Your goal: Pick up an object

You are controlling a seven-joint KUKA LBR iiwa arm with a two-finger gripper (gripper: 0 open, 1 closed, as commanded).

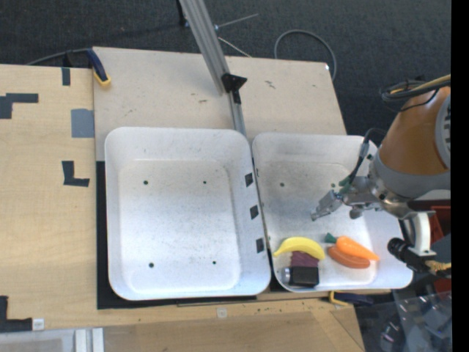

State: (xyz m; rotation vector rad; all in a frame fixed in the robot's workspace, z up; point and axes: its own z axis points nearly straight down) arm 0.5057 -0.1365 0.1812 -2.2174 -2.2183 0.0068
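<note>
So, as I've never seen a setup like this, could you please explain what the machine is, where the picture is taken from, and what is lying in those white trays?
This is a single picture from a camera fixed above a workbench, looking down at a slant. The machine is a robot arm, grey with an orange band, reaching in from the right. At its tip is a two-finger gripper, the part meant to pick things up. It hangs over the right bin, and nothing can be seen between its fingers. On the bench sit two shallow white bins side by side. At the near edge of the right bin lie a banana, an orange carrot and a small dark block. The left bin has only speckled marks on its floor.
</note>
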